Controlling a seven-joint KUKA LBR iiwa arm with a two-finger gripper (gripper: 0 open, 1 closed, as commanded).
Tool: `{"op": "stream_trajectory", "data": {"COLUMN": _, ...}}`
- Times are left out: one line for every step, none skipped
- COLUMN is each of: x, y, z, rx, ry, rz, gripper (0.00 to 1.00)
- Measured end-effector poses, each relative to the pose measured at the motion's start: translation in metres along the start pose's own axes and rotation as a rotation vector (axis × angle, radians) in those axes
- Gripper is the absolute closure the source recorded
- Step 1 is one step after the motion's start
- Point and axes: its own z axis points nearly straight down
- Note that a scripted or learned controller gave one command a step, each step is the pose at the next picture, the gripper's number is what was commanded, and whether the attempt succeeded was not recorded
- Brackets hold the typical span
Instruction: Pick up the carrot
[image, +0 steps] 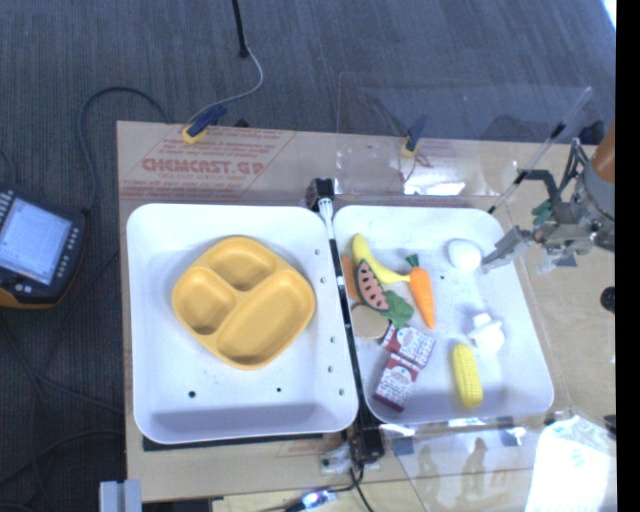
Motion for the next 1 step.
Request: {"op": "stream_trajectory", "data": {"x": 0.0579, "y": 0.0148, "z": 0.1284, "rx": 0.016, "ry": 0.007, "rz": 0.084, "gripper": 0.00}}
